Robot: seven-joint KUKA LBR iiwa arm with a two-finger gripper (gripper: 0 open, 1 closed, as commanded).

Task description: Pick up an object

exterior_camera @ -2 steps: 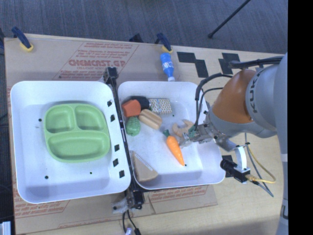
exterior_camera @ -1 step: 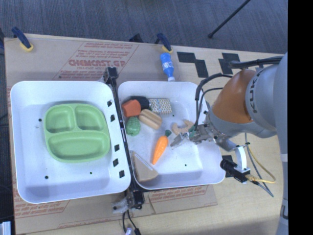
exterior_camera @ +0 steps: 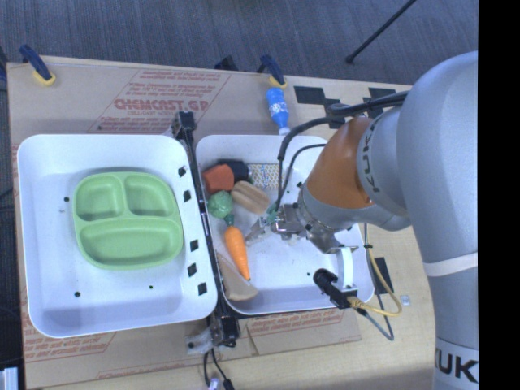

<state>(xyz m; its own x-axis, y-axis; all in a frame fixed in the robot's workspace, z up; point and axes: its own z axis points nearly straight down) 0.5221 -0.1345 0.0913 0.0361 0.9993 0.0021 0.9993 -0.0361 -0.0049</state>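
One orange plastic carrot lies at 8 o'clock from metal two-finger gripper, long axis 11-to-5; claw state cannot be told.

Arm reached in from the right, down into the right bin. Gripper sat low beside the toy pile, close to the carrot; finger state unreadable from this angle. Pile along that bin's left side: orange-red block, black piece, tan roll, green broccoli-like lump, beige wedge. Left bin held a green divided plate. Blue clamp lay on the cardboard behind the bins.
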